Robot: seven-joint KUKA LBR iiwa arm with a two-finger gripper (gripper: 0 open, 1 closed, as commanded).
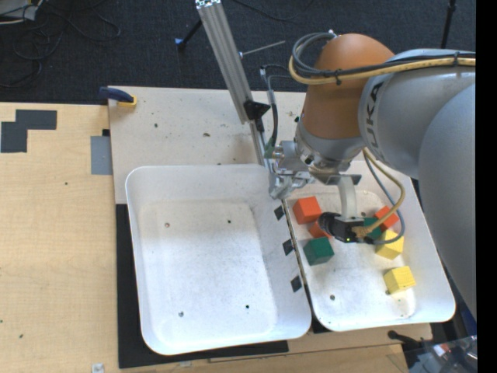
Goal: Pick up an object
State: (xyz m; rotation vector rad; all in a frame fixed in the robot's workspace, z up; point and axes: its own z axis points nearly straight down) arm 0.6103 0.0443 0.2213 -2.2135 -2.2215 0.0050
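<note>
My gripper (286,182) hangs low over the upper left corner of the right bin (365,317), close to the wall between the two bins. An orange block (308,208) lies just to its lower right, apart from it. Below that rests a green block (318,250). Two yellow blocks lie further right, one at mid-bin (390,246) and one nearer the front (400,279). A red piece (389,217) and a small green piece (377,225) sit near the right wall, partly hidden by the arm's cables. Nothing shows held in the gripper.
The left bin (155,200) stands beside the right one, with black clips along the shared wall (289,247). A slanted aluminium post (229,53) rises behind the bins, close to the gripper. The grey arm (419,115) covers the upper right.
</note>
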